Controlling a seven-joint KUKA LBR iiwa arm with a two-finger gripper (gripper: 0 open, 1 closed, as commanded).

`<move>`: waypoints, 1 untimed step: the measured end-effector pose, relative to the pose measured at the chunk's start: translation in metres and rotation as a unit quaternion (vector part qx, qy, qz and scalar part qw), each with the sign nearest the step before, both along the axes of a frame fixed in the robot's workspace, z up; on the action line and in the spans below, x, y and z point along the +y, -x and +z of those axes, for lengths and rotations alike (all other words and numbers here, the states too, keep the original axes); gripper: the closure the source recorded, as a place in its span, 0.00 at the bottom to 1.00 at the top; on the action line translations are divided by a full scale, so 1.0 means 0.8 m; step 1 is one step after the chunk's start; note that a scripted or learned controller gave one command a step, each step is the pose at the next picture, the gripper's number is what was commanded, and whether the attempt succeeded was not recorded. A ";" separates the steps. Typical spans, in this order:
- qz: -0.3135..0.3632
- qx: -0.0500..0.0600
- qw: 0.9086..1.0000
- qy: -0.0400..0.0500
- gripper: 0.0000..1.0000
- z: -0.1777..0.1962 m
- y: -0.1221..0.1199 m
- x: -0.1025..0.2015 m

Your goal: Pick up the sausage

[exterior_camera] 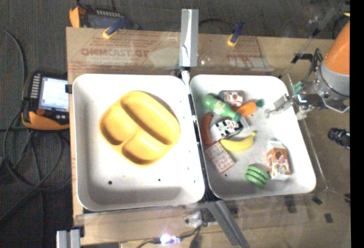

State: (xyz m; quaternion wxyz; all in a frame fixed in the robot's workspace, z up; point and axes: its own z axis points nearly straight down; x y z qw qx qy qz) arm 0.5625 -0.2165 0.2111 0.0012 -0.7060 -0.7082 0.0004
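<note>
sausage (206, 125) lies in the right bin (301, 181), hard against its left wall, a reddish-brown link running roughly top to bottom along the divider. its lower end slips under a small black-and-white carton (228, 127), and a green bottle (219, 106) sits just above its upper end, so i judge only the middle stretch is free to take.

my hand (282, 104) hovers over the upper right part of that same bin, well apart from the sausage, with the pile of toys between us. its fingers (278, 106) look slightly parted and there is nothing between them; i hold nothing.

beside the carton lie a banana (239, 141), an orange carrot (247, 108) and a red-patterned packet (219, 157); a juice box (277, 161) and a green round thing (257, 176) rest nearer the bin's lower right. the left bin (85, 184) carries a yellow divided dish (140, 126).

because the sausage hugs the wall, i reckon i must come down with my fingers closing along the wall's line rather than across it, or one finger would strike the rim. the carton may get nudged as i close.
</note>
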 end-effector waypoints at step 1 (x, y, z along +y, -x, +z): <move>0.041 -0.008 0.999 0.004 0.00 -0.116 -0.041 0.105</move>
